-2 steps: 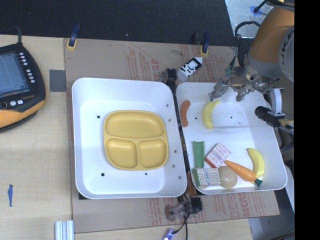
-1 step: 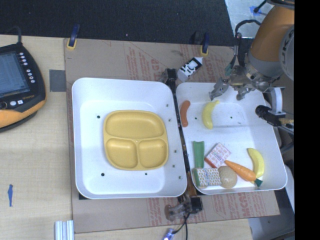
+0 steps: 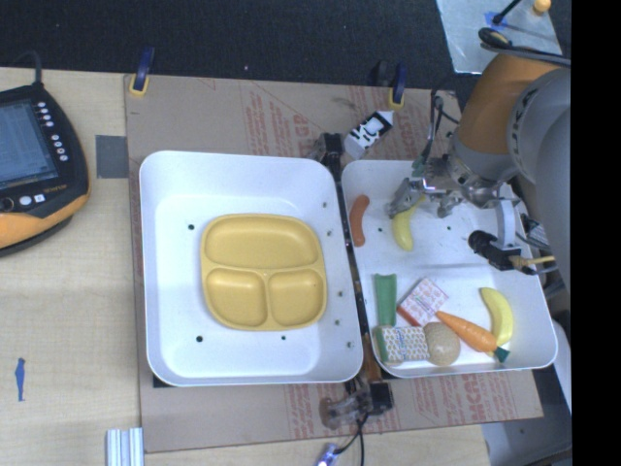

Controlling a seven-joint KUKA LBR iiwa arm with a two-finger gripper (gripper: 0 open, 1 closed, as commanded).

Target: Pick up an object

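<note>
The gripper [image 3: 419,194] is lowered in the right bin [image 3: 543,357], its fingers spread just above the small yellow banana [image 3: 403,231] at 6 o'clock; nothing is grasped yet.

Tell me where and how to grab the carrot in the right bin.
Grip the carrot across its thick orange middle, coming straight down from above. It lies flat and slanted, tapering toward its green tip near the bin's lower right corner. The potato-like lump touches its upper-left end and a banana lies close above, so close the fingers across its width, probably safest mid-body.
</note>
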